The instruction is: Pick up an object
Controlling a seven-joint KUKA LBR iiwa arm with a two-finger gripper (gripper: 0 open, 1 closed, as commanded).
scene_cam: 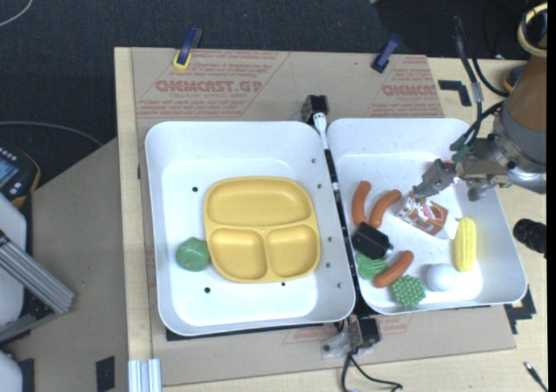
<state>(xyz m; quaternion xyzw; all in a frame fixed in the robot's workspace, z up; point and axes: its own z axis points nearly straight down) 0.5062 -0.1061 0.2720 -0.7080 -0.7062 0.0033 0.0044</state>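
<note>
Two white bins sit side by side on the bench (261,77). We see the left bin (165,208) holding a yellow divided tray (261,227) in the middle, with a green ball-like item (193,254) just beside the tray's left edge.

Right bin (495,277) carries the pickable stuff: two orange-red sausages (360,200) and (383,206) near its left-centre, a black block (371,241) below them, a green leafy piece (370,266) touching the block's lower side, a third sausage (396,267) next to that, a green broccoli-like piece (407,292) near the front rim, a white egg-like ball (441,277) just right of it, a yellow corn cob (466,243) upright-ish along the right side, and a clear-wrapped packet with red-brown print (426,215) at centre.

Arm comes in from the right; jaws (427,191) hang right over the packet's upper edge, tips at or near it. We cannot tell whether they are released or clenched, and nothing is visibly between them.

A black clip (316,107) sits at the top of the seam between the bins. Blue clamps (187,47) and (386,53) pin the board at the rear.
</note>
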